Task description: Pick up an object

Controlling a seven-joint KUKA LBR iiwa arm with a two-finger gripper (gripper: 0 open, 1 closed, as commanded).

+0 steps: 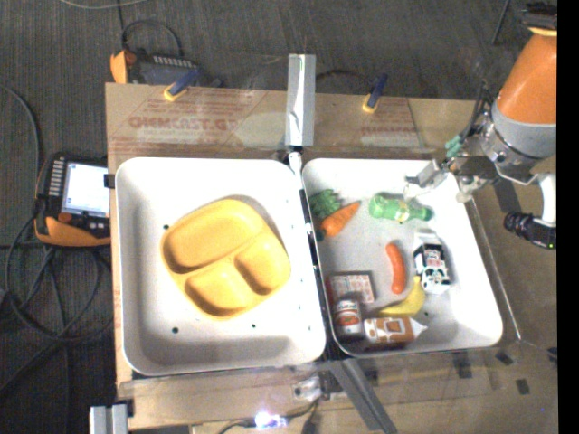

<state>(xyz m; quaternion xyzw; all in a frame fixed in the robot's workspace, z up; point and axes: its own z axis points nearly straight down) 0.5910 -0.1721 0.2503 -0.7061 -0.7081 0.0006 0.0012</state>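
While the arm (529,98) leans in from the right, the left bin (136,333) bears a yellow divided tray (226,256); the right bin (479,315) holds a carrot (339,217), green bottle (398,209), banana (407,302) and sausage (395,267); the gripper (443,172) hovers just beside the bottle, its grip impossible to judge.
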